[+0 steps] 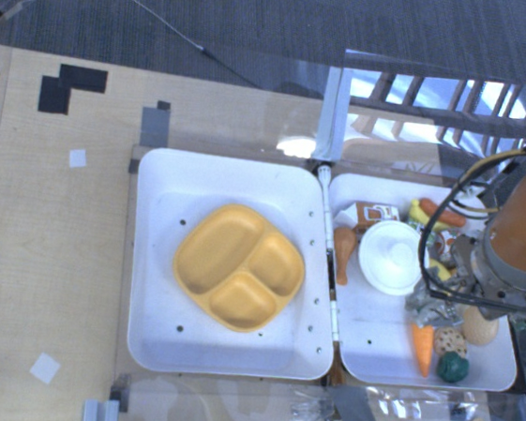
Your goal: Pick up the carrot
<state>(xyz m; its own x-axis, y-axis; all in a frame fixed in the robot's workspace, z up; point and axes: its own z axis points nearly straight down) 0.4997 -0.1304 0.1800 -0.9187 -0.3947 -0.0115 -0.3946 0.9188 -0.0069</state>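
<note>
No legible writing or brand: the brown packet [376, 212] at the back of the right bin [370, 344] carries a white patch too small to read. Left bin [153, 268] holds a yellow divided plate [240, 266], tilted on the diagonal, with bare white floor all round it. Right bin is crowded along its back and right side; open floor lies in its front-left part, ahead of the white bowl [392, 257]. Carrot [423, 348]: short, orange, tapering to a point toward the front rim, lying near the front right, just beside a green round item [453, 367] and a speckled biscuit-like piece [451, 342]. A second orange-brown piece [342, 252] lies along the bin's left wall. Gripper [433, 312] sits just behind the carrot's blunt end; cannot tell the claw's state.
</note>
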